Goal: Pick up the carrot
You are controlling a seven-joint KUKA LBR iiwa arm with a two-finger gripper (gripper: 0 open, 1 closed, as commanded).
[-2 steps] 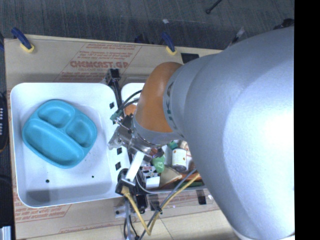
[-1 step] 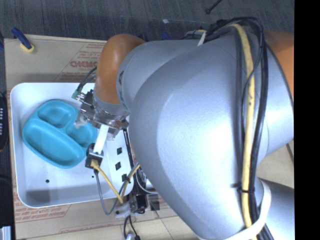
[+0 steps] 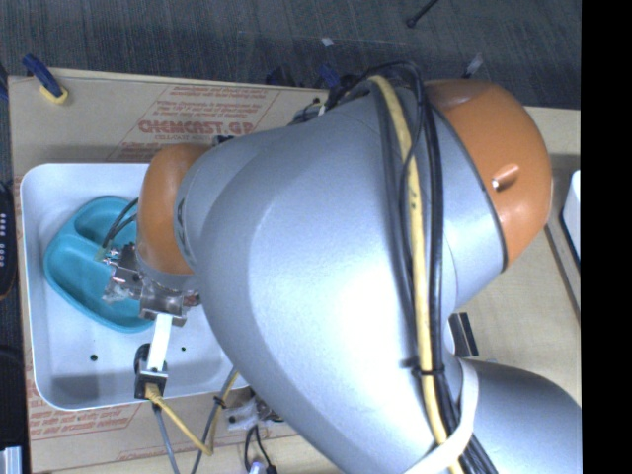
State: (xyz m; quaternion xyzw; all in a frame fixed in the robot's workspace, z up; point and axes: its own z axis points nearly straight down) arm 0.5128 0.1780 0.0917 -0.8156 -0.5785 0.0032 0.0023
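My gripper hangs low over the left white bin, at the right edge of a teal, bowl-like object that lies in the bin's left half. The orange band above the wrist sits just right of the gripper. The metal gripper body overlaps the teal object, and I cannot tell whether they touch. The grey arm covers the right part of this bin and nearly all of the bench beyond it.
A white cable plug with a yellow cable hangs from the wrist over the bin's front part. Brown printed cardboard lies under the bin, with a blue clamp at its far left corner.
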